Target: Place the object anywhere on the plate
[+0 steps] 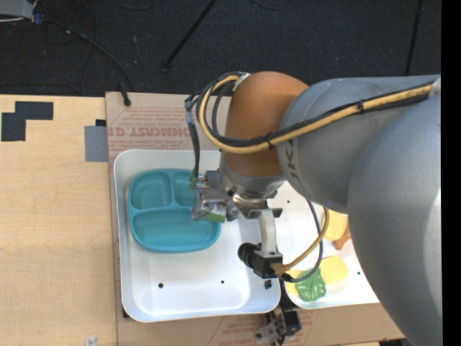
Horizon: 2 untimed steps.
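The gripper (207, 206) sits over the right edge of the teal three-compartment plate (169, 211), which lies in the left white bin (144, 294). A small green object (214, 218) shows just under the gripper, at the plate's right rim; I cannot tell how far the fingers are open or whether they grip it. In the right bin (353, 294), a green leafy toy (310, 288), a yellow piece (333, 269) and an orange piece (338, 231) lie close together, partly hidden by the grey arm (360, 157).
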Tool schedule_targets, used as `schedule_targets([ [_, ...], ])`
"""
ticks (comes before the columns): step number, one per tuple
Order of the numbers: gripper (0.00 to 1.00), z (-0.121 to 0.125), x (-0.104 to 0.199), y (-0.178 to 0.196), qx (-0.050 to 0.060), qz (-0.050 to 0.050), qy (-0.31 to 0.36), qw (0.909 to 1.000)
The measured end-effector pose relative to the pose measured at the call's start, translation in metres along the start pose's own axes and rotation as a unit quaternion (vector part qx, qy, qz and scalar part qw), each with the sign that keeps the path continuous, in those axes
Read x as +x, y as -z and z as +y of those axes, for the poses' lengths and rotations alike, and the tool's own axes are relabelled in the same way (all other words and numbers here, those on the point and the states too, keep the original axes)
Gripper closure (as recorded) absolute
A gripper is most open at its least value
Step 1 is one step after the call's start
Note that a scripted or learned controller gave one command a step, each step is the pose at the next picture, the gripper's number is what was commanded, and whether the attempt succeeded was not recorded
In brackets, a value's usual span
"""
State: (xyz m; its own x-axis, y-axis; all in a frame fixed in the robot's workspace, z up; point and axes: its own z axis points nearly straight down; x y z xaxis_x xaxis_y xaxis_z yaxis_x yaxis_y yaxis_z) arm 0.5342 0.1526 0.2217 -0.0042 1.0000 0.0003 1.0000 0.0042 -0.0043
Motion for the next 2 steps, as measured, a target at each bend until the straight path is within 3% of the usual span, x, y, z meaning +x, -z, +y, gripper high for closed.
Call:
schedule_targets([
  [1, 1.0, -0.0159, -0.0104, 0.006, 0.001, -0.001, -0.002, 1.0],
  [2, 0.0, -0.0154, -0.0102, 0.0057, 0.001, -0.001, -0.002, 1.0],
])
